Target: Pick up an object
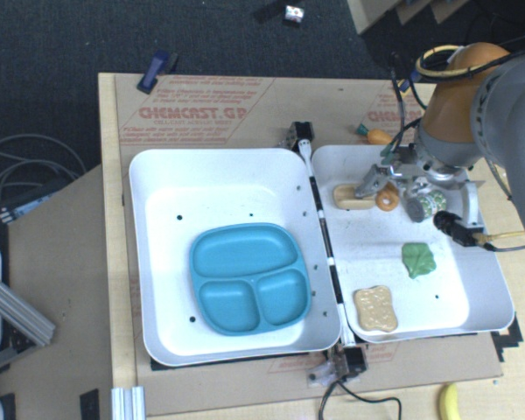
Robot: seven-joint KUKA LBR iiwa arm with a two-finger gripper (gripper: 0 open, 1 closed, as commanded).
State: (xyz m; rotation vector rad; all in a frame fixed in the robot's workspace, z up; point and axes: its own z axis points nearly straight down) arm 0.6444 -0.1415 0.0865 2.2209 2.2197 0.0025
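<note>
My gripper [392, 192] is down in the far part of the right bin [481, 304], open. One finger [368, 183] stands beside a tan oblong piece [353, 199]. A small orange round piece [386, 202] lies between the fingers, and nothing is lifted. A pale greenish clear item [430, 204] sits just right of the gripper. Nearer the front lie a green leaf-like piece [418, 260] and a beige waffle-like piece [375, 309].
The left bin [157, 199] holds a blue divided plate [249, 276]. The grey arm with its orange band [459, 94] hangs over the right bin's far right corner. A black part [451, 225] juts out below the wrist. Cables lie off the bench at left.
</note>
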